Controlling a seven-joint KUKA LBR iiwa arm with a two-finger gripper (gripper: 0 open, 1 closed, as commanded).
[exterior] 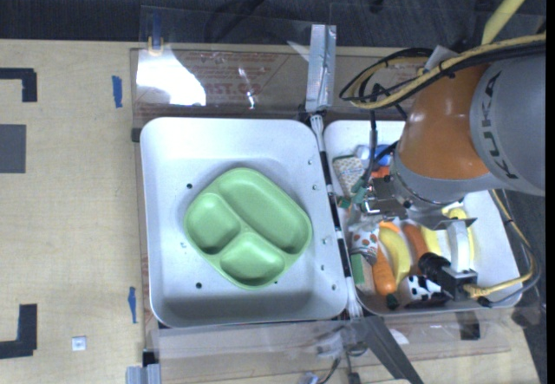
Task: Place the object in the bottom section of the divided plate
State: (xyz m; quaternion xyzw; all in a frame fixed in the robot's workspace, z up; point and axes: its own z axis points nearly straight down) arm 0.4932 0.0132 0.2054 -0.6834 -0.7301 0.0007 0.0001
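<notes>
Fingers first: I cannot tell how they stand, since the gripper is tucked under the arm's orange band, low over the right bin, and the wrist hides its tips.

Taking the green divided plate as my mark, it lies alone in the left bin, and none of its three sections holds anything. Everything loose is to the right of it, across the rim where the two bins meet. I count one yellow banana, one orange carrot just beside it, another orange piece, another yellow piece farther right, a black-and-white toy and a patterned packet. Which of these the program means to take, I cannot say; nothing has been lifted.

They look like light, stiff plastic play food, smooth and probably slippery. I would judge the banana best pinched across its middle, where it is narrowest and clear of its neighbours.
</notes>
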